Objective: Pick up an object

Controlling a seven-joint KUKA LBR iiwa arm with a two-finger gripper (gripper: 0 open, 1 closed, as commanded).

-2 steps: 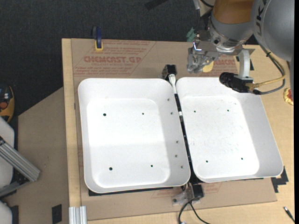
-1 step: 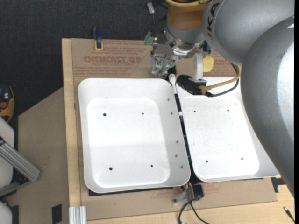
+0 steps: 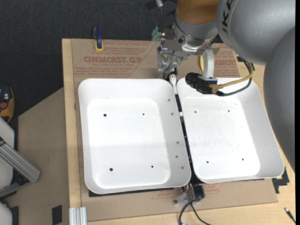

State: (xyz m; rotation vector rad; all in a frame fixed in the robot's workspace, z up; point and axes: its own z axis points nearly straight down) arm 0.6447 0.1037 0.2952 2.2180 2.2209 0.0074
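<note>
My gripper [image 3: 168, 69] hangs at the far end of the bench, just above the back rims where the two bins meet. It sits over the far right corner of the left white bin [image 3: 83, 125] and the far left corner of the right white bin [image 3: 267, 121]. The grey arm with its orange band [image 3: 197, 3] comes in from the top right. I see nothing held under the gripper. Both bin floors show plain white with a few small dark dots.
The bins rest on a brown board [image 3: 117, 55] with red lettering. A blue and yellow clamp [image 3: 98, 39] stands at the board's far left edge. Metal framing [image 3: 18, 165] lies off the bench at the left, and cables [image 3: 190, 200] run at the front.
</note>
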